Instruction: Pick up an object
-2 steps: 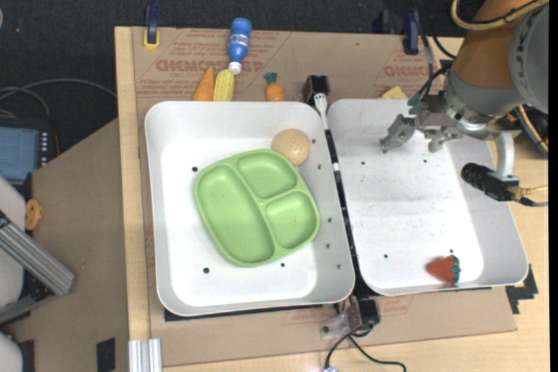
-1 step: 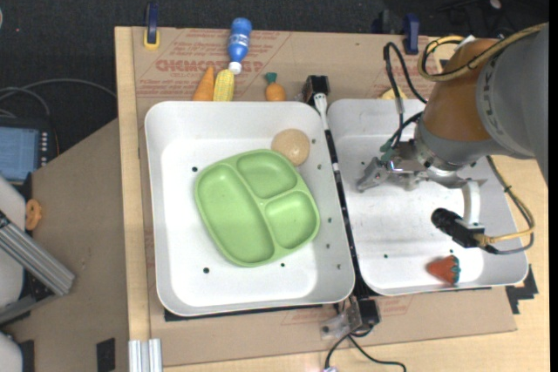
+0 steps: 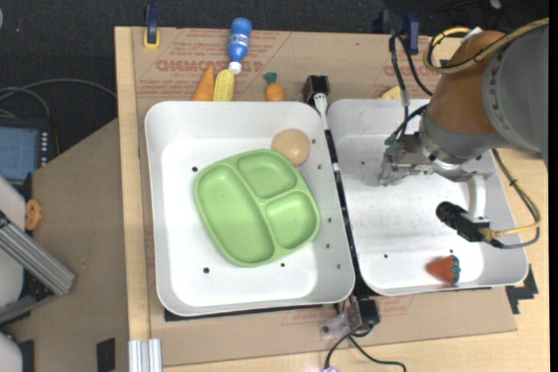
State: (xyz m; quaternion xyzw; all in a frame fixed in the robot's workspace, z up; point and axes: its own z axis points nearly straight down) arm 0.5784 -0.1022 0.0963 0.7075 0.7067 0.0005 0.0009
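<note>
The grey arm with its orange band reached in over the right-hand shallow white plastic bin, and its two-finger gripper hung low over that bin's far-left quarter, above bare floor. Whether the tool was released or clenched could not be told from this slant.

The only likely target in that bin was a small red-orange toy near the near-right corner, well apart from the gripper; a lowering here would probably have closed on nothing.

The left-hand white bin carried a green three-compartment plastic plate across its middle, tilted off the bin's edges, with a tan rounded lump touching the plate's far rim, near the bin's far-right corner.

On the cardboard-covered bench beyond the bins lay a blue-capped small bottle, a yellow toy corn cob and a small toy carrot, seemingly spilled out of reach of the task.
</note>
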